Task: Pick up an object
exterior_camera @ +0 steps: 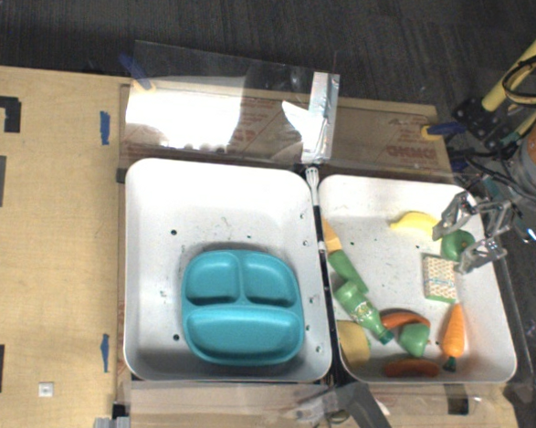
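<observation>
Nearest you, at the near edge of the left bin (151, 191), lies a teal divided plate (241, 307) with three compartments, flat on the bin floor.

Along the near edge of the right bin (505, 362) you have a crowd of toy food: a red sausage-like piece (411, 366) at the front rim, a pale yellow piece (352, 340) in the near left corner, and a carrot (455, 333) toward the right rim. Just behind these sits a small green piece (415, 337) touching an orange-red one (403, 318). A green bottle-shaped toy (361, 300) runs along the left wall, with an orange stick (329, 235) farther back beside it.

Mid-bin on the right, you see a small patterned card (439, 277) lying flat. Farther back rests a yellow banana-like toy (416, 222).

Your pincer (466, 237) hovers at the right bin's far right side, with a green object (458, 242) between its metal fingers, clear of the card below.
</observation>
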Robot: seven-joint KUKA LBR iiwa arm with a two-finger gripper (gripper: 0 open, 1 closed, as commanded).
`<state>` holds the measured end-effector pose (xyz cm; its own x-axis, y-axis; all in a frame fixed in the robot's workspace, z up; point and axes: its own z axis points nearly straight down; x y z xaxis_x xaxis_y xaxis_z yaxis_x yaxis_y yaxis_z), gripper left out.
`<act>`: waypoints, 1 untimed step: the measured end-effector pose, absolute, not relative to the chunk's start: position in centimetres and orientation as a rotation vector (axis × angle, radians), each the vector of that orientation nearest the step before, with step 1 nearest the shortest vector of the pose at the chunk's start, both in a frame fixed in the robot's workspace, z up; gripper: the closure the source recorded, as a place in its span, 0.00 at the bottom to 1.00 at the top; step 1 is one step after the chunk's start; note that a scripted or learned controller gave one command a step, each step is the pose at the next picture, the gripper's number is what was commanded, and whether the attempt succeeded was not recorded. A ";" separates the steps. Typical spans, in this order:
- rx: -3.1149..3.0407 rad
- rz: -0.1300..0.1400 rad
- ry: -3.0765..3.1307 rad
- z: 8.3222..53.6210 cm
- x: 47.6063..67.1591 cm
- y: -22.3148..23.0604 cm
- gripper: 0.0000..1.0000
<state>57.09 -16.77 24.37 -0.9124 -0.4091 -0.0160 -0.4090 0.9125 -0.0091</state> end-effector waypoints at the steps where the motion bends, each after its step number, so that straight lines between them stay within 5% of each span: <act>1: -0.564 0.001 3.079 26.5 60.4 -11.0 1.00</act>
<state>60.41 -10.95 26.54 -0.9350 -0.3545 -0.0108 -0.3545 0.9351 -0.0014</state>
